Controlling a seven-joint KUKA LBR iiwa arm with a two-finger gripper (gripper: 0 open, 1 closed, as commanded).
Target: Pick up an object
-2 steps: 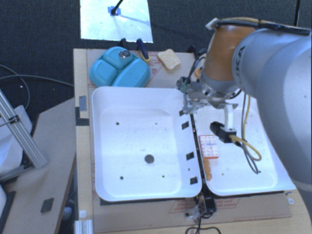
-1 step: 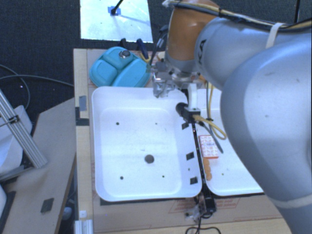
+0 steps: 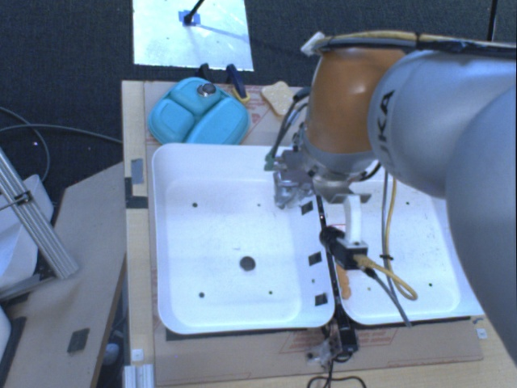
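Note:
A small dark round object (image 3: pixel 247 263) lies on the floor of the left white bin (image 3: pixel 164 241). A thin orange object (image 3: pixel 343 282) lies in the right white bin (image 3: pixel 440 301) close to the divider, partly hidden by a black cable and bracket. My gripper (image 3: pixel 285 191) hangs below the orange-banded wrist, over the back right part of the left bin beside the divider. It is well behind and to the right of the dark object. The bulky arm hides much of the right bin.
A blue lidded container (image 3: pixel 199 113) sits behind the left bin, with a tan piece (image 3: pixel 277 96) to its right. A yellow cable (image 3: pixel 388 269) and a black cable trail over the right bin. A reflective sheet (image 3: pixel 190 23) lies at the back.

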